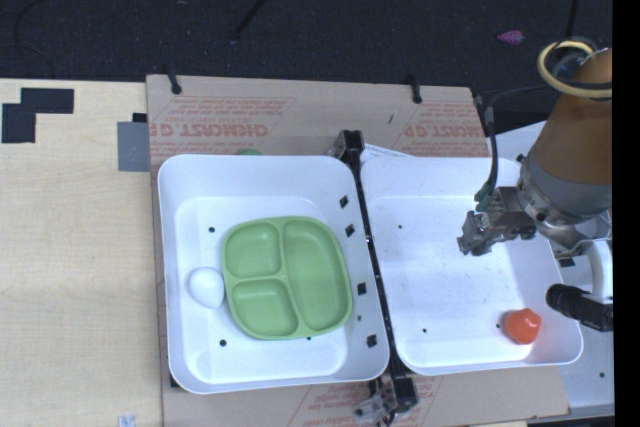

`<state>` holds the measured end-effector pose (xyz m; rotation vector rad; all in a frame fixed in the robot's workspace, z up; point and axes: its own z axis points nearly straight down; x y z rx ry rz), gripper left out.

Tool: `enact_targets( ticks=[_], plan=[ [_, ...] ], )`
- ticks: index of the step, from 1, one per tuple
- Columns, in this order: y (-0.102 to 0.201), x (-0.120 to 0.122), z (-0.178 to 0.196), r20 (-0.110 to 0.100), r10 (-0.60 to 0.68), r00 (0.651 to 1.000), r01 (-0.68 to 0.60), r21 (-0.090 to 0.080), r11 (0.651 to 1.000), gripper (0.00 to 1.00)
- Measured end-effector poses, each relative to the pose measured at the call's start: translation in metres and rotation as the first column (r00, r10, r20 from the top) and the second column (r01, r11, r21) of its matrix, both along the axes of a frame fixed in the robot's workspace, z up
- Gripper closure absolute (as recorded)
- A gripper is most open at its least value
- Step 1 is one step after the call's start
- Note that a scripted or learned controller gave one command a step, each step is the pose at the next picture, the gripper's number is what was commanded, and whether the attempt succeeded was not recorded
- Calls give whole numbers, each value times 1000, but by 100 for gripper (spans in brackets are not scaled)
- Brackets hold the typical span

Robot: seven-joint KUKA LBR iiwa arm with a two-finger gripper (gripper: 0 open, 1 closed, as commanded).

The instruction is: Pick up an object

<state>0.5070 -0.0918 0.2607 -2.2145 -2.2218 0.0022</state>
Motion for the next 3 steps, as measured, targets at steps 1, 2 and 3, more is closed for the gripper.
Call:
enact_targets(
  ticks=[1, 2, 3],
  plan=[
    [52, 15, -17, -1, 1, 1000, -1, 0, 1000, 100],
    [102, 22, -12, 1, 2, 1000, -2, 0, 1000, 100],
    [148, 24, -22, -2, 0, 1000, 0, -1, 1000, 100]
  ],
)
